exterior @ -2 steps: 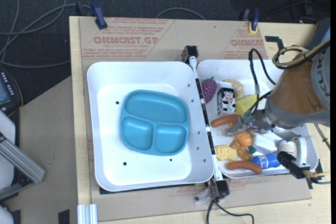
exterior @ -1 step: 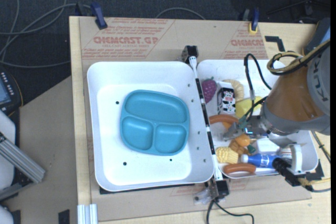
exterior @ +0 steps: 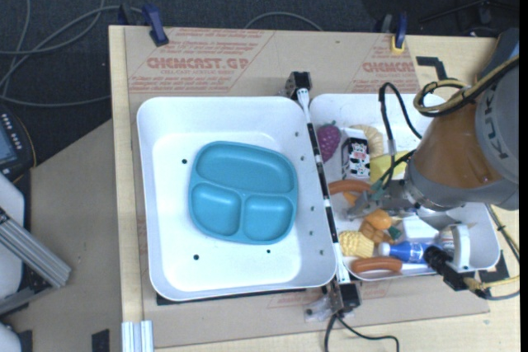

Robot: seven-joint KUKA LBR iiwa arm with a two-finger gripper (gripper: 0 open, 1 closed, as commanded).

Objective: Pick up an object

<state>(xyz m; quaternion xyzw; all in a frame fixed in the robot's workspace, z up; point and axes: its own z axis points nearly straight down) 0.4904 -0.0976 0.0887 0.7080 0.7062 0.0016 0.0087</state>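
From my remote station I see the grey arm with its orange band reaching down into the right white bin, its gripper low among toy foods: a purple grape bunch, an orange plastic piece and a yellow corn cob. A blue three-compartment plate lies in the left white bin on the tabletop.

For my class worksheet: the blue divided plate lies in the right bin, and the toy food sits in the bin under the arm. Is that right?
Not quite. The camera view shows the blue plate in the left bin, not the right. The rest stands: the toy food sits in the bin under the arm.
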